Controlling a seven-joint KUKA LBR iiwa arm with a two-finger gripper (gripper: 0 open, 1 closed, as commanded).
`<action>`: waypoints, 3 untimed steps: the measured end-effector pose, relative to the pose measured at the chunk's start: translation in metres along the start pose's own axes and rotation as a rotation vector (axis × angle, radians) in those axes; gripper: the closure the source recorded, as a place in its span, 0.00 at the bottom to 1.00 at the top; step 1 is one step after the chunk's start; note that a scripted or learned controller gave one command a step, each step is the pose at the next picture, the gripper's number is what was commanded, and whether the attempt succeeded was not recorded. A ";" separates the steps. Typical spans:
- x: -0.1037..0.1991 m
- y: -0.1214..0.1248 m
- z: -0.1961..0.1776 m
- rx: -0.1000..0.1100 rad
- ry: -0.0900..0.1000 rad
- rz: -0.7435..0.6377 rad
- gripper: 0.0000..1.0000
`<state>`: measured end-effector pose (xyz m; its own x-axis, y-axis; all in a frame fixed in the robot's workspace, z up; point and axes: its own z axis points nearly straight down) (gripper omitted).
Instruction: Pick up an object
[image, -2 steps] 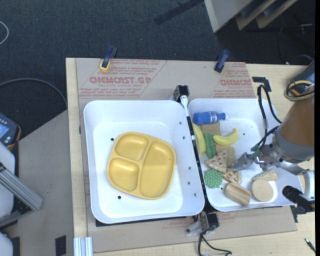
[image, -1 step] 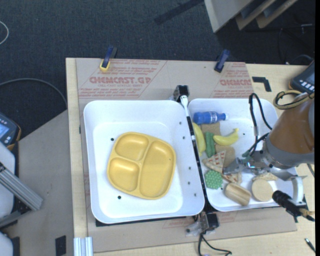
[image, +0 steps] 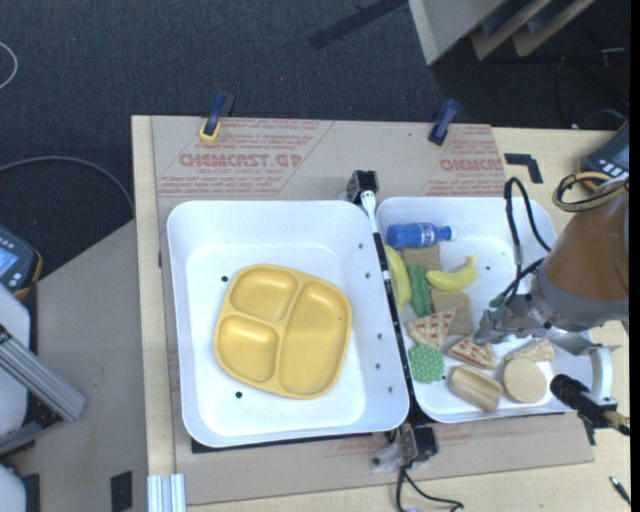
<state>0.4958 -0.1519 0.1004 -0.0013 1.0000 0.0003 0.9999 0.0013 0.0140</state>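
Note:
The right bin (image: 478, 213) holds several toy foods: a blue bottle (image: 419, 235), a yellow banana (image: 452, 276), a long green piece (image: 420, 293), a waffle-like wedge (image: 432, 328), a pizza slice (image: 472, 351), a green knobbly disc (image: 427, 364), a brown bread roll (image: 474, 387) and a pale round bun (image: 526, 380). My gripper (image: 497, 325) hangs low over the right part of this bin, just above the pizza slice and left of the bun. Nothing shows as lifted from the bin floor.
A yellow divided plate (image: 283, 329) lies in the left bin (image: 190, 300). The grey arm with its orange band (image: 590, 265) covers the right bin's right side. Clamps (image: 213, 118) sit on the board's far edge. A black cable (image: 515, 215) loops above the gripper.

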 end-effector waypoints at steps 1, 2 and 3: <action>-0.007 -0.003 -0.045 0.010 -0.003 0.001 1.00; -0.007 0.008 -0.101 0.009 -0.003 0.000 1.00; -0.007 0.010 -0.126 0.009 -0.003 0.000 1.00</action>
<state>0.5037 -0.1589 0.2262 -0.0010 1.0000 -0.0024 1.0000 0.0011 0.0048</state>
